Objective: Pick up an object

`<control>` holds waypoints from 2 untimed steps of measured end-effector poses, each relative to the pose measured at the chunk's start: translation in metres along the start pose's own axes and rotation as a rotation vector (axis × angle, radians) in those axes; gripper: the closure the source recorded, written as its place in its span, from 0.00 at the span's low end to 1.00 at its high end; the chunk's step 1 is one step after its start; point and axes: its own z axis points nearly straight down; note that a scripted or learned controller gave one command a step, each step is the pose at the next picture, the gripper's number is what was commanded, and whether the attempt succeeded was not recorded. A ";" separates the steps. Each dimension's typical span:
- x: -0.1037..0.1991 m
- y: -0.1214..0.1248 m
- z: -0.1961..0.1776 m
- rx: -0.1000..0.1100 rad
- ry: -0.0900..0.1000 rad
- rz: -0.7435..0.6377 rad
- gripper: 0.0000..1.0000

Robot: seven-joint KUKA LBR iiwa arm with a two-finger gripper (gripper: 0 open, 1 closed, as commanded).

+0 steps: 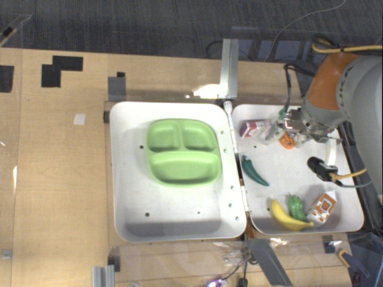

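So the arm (359, 91) is a chunky KUKA-style thing: smooth, rounded grey casing, kind of matte silver, with a bright orange band (323, 88) wrapped around it just above the wrist. The shells look like big curved tubes, no sharp edges. Down at the wrist end it gets messier: a small metal-looking gripper (287, 130) assembly, silvery with some dark bits and a tiny red spot on it, too small to make out any details. There's a yellowish cable (335, 49) looping over the top of the orange part, and a couple of thin black cables (288, 85) hanging near the wrist.
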 end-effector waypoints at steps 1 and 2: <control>0.002 0.003 -0.014 -0.008 0.000 -0.009 1.00; 0.004 0.005 -0.026 -0.013 -0.001 -0.017 1.00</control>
